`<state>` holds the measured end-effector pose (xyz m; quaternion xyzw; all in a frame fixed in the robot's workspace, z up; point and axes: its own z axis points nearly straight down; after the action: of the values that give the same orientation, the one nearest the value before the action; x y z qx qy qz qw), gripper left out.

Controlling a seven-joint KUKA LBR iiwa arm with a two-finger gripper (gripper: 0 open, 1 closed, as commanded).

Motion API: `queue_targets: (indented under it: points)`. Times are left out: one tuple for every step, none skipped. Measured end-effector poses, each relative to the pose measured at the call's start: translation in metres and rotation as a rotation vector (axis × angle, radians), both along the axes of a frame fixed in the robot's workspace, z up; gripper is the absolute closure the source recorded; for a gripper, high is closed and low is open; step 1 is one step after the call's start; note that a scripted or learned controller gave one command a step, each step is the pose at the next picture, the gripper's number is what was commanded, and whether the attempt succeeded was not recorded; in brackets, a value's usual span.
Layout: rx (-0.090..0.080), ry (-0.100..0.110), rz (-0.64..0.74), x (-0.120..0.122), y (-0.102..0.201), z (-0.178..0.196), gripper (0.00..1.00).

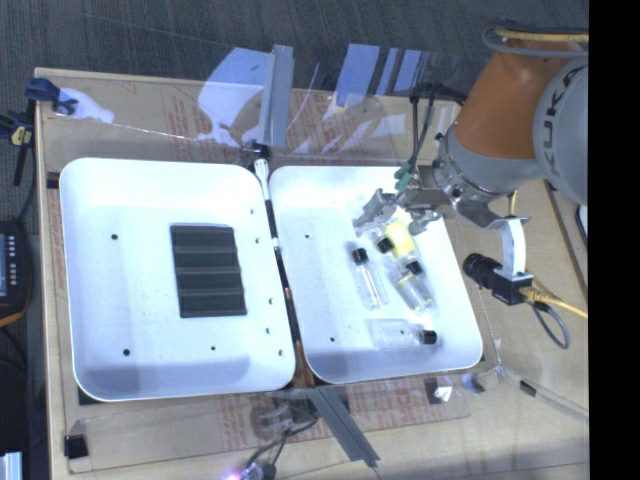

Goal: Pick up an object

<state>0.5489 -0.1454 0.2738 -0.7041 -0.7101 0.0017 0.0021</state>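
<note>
1. dark letters run down the grey casing of the arm [565,118]; "ku" can be read, and the rest is cut off at the edge.
2. faint reddish print crosses the tan bench [180,128], too small to read.
3. the bench carries the left bin [90,268] and the right bin [330,338], which touch along their inner rims. a dark grey textured floor [150,18] lies beyond.
4. a black ribbed block [208,270] lies flat in the middle of the left bin.
5. the gripper [392,211] sits low over the far half of the right bin. i cannot tell whether it is open or closed, or whether it has hold of anything.
6. a yellow piece [400,238] lies just beside the gripper on the bin floor. clear vials [372,283] with black caps lie scattered from there toward the near wall, all on their sides.
</note>
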Motion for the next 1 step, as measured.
queue_targets:
  points:
    - [0.000, 0.000, 0.049, -0.0591, -0.0659, -0.0920, 0.00]
